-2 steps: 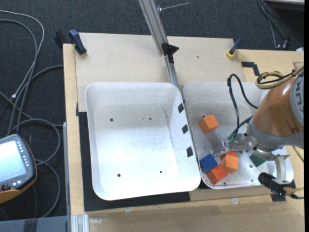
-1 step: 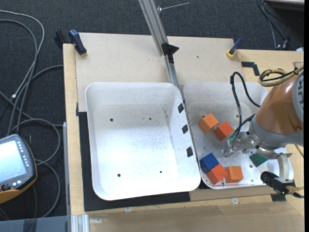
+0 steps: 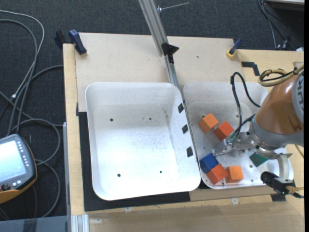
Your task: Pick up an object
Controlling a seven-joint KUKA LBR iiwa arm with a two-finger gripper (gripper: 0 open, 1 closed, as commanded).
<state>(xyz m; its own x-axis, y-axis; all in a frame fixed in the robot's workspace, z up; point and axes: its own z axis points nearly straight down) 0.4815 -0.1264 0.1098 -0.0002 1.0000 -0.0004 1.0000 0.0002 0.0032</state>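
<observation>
Looks like the approach step: the tool (image 3: 231, 145) hangs low in the right bin (image 3: 203, 93) near the red block (image 3: 224, 130). Can't tell its state; next it needs lining up over one block.

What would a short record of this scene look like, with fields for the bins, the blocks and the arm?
left bin: shallow white plastic bin, speckled floor, no blocks in it
right bin: shallow white plastic bin, holds all the blocks
blocks: two orange cubes near the middle; a blue cube with two more orange cubes at the near edge
arm: grey arm with an orange band, reaching over the right bin
gripper: metal gripper, low between the two block groups
</observation>
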